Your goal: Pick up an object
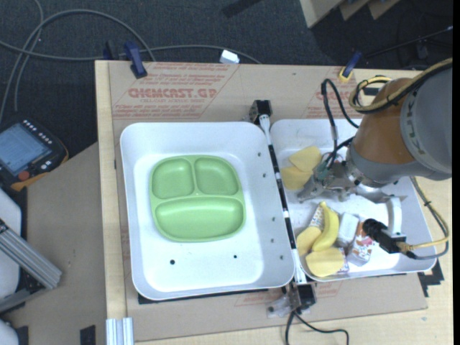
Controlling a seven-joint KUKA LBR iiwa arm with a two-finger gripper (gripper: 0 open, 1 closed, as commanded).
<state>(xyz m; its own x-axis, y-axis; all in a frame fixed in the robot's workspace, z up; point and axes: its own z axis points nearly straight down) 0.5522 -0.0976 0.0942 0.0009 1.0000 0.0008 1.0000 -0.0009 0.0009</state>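
A smooth yellow banana [327, 226], curved and plastic-looking, lies in the right bin [424, 263] near its left wall, with a rounded yellow piece [324, 263] just nearer than it at the bin's near-left corner and another pale yellow, wedge-like chunk [302, 165] farther back, close to the same wall. Just right of the banana sits a small white object [348, 228], and beside that a little item with red and white print [361, 250] whose shape is hard to read. The gripper [320, 183] hangs low over the middle of this bin, between the far chunk and the banana; its metal parts are dark and tangled with cables, and I cannot tell how it is set. Nothing is visibly held. The arm [402, 131] comes in from the right, an orange band giving way to matte grey, and it covers much of the bin's right and far side. A black cable with a connector [379, 235] trails across the near-right part. The left bin [136, 214], a shallow glossy white tray with rounded corners, holds a pale green divided plate [197, 197] with two small wells at the far side and one wide well nearer. Both bins rest on a brown printed board [172, 92]
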